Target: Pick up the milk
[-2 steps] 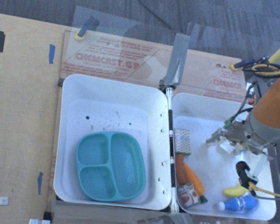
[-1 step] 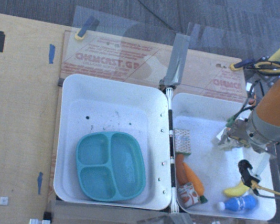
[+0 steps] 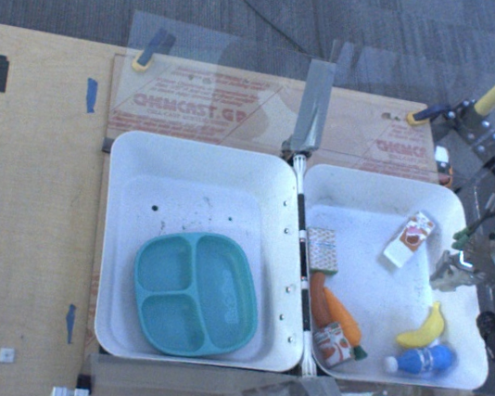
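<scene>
STEP: approach | GRIPPER (image 3: pixel 453 270): aperture cannot be told, near milk carton (image 3: pixel 410 239) | RISK: carton lying flat, tilted; misaligned fingers may push it aside

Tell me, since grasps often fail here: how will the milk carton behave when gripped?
The milk carton lies flat on the right bin floor, so it probably won't roll. Small and boxy, it looks light; its smooth printed faces may slip or slide if nudged.
</scene>
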`<state>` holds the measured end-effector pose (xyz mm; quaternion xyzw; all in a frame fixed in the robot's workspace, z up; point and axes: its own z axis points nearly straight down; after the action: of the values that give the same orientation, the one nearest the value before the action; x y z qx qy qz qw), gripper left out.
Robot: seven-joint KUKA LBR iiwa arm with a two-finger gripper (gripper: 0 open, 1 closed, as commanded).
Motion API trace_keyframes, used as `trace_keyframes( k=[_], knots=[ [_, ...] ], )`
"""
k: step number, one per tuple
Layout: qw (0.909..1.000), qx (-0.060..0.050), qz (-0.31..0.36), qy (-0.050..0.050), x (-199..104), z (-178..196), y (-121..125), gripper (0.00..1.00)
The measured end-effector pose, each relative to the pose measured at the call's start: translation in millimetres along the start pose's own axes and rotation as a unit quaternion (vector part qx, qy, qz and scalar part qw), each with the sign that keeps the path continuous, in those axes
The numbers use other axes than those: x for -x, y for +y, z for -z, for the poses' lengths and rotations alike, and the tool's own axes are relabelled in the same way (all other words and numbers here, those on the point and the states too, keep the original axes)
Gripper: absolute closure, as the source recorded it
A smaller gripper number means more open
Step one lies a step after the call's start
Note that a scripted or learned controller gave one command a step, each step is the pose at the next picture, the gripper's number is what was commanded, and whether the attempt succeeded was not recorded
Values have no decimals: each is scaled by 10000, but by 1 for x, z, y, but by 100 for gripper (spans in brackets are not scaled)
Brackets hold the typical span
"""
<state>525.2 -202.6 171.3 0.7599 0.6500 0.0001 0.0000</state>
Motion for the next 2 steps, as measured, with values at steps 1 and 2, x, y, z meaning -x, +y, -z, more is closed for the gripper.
trace_keyframes(
  k=[1,2],
  knots=[
    [10000,2,-5,0,1,0,0,0],
    [10000,10,-26,-7,-9,113,23,0]
  ],
)
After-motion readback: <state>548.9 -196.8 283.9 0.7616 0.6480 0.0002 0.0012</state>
